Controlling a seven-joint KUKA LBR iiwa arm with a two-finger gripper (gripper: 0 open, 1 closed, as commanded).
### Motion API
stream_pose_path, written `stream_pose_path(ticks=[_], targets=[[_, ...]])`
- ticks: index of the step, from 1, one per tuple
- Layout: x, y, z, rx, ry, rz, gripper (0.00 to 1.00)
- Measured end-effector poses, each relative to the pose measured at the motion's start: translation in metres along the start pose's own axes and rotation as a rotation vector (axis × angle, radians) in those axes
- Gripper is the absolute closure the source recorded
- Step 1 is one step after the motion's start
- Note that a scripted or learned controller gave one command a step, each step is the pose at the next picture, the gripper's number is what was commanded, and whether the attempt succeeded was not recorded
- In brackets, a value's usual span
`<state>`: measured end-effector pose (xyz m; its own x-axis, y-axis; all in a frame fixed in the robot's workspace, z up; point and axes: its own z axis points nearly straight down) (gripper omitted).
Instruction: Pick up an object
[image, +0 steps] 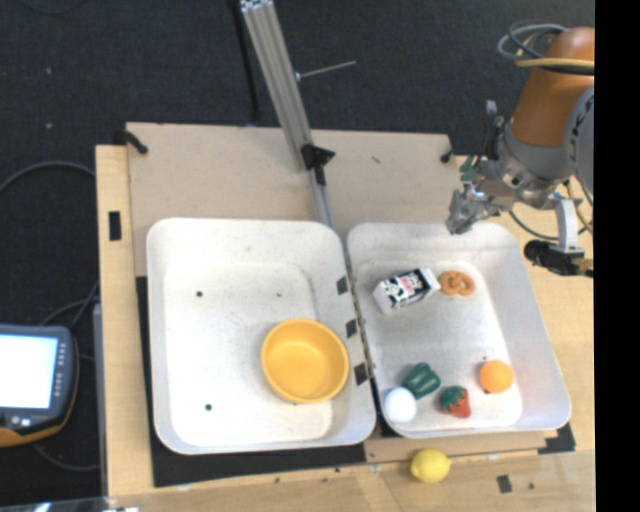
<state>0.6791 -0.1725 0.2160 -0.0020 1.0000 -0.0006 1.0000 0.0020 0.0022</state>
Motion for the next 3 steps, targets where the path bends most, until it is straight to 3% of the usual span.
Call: stream_pose_path(ticks=[1,3], targets=[[-0.003,-0.007,-0.046,0.000,0.000,0.001,1.00],[0.093,-0.040,-0.034,0.003,0.001,0.000,1.00]])
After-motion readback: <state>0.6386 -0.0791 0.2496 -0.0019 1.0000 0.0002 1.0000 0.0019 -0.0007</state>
